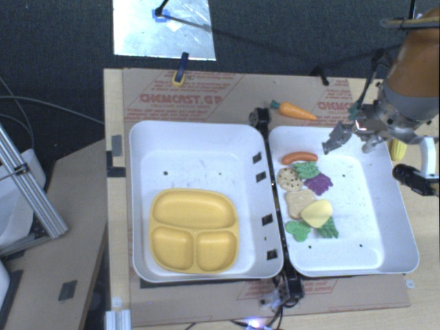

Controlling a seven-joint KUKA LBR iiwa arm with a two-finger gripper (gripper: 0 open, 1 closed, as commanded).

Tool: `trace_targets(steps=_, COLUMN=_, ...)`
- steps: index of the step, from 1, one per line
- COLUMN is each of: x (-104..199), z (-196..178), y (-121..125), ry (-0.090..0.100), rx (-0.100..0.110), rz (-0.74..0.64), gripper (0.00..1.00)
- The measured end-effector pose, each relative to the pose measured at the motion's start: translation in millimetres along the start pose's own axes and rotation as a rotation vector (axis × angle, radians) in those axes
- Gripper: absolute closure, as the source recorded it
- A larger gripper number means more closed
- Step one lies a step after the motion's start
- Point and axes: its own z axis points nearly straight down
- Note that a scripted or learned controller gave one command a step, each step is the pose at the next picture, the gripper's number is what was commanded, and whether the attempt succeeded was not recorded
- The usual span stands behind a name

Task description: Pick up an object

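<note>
Bench: two white bins [385,253].
Gripper [352,137]: we see it spread open, empty, above the right bin's far edge.
Sausage [300,157]: nearest toy, left of it.
Advice: we centre, then descend.

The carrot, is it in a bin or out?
Out. The carrot lies on the cardboard behind the right bin, beyond its rim.
</note>
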Motion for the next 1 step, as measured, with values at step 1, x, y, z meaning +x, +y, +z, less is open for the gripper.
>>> trace_targets(steps=1, x=-2.1, z=156.2, y=-6.2, ry=0.002, rx=0.009, rz=0.002, gripper=0.0)
